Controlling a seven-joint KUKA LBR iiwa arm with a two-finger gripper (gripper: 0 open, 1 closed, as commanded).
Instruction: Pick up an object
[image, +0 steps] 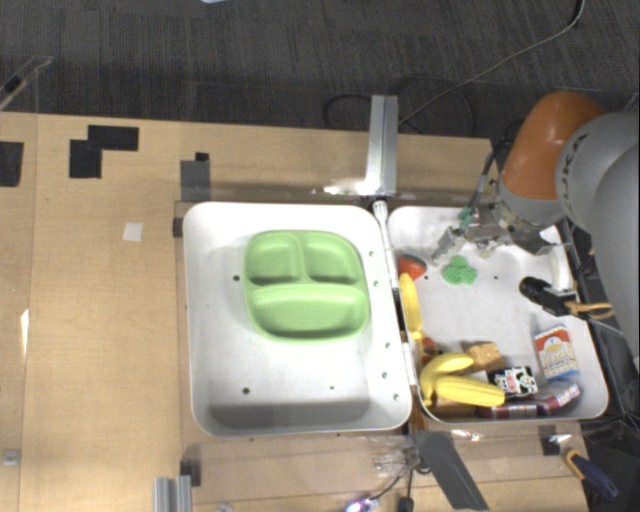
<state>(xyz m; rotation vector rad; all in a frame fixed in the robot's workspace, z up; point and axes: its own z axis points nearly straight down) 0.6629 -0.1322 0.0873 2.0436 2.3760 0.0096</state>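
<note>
My gripper (466, 243) hangs over the back of the right bin (592, 395), its fingers apart with nothing between them. Just below it, on the bin floor, lies a small green object (459, 270). Left of that, by the bin's wall, sit a red piece (411, 267) and a long yellow banana (409, 305). At the bin's front lie a bunch of yellow bananas (452, 382), a brown block (485, 354), a black-and-white box (515, 381), a white and orange carton (555, 352) and a dark red stick (535, 404).
The left bin (215, 400) holds a green divided plate (304, 283). A metal post (383, 145) rises behind the wall between the bins. The grey arm with its orange band (545, 150) comes in from the right over the right bin's back corner.
</note>
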